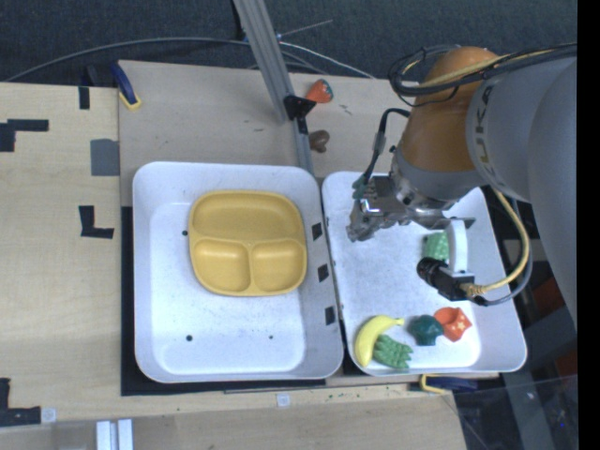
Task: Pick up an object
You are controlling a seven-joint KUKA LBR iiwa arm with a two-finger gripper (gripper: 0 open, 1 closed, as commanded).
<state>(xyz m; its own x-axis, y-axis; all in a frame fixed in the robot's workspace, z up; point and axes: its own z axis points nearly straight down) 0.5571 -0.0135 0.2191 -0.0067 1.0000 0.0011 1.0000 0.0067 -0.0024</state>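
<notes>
Two bins: a left bin and a right bin sit side by side on the table; the right bin serves as the landmark below.
Left bin contents: a yellow divided plate lies in its upper half, well apart from the right bin's cluster of toys.
Candidate objects: a yellow banana, a green knobbly toy, a dark teal piece and a red-orange piece huddle along the right bin's near edge; a small green block lies toward its far right side, partly under the arm's white fitting.
Outside the bins: a small orange-and-green toy and a brown lump rest on the table beyond the right bin's far-left corner.
End effector: the end effector hangs over the right bin's upper left part, above bare white floor, near the divide with the left bin.
Opening: I cannot tell how far apart it stands; the dark tip is too small and shadowed to read.
Held or touched: nothing is visible in it, and no toy lies beside it.
Step in hand: by my judgement, approach or positioning, with no pick yet made.
Next move calls for: a shift toward the right bin's near edge, or to the green block, then a descent squarely over one chosen toy.
Risk: the near-edge toys crowd each other, so a grasp there may nudge neighbours.
</notes>
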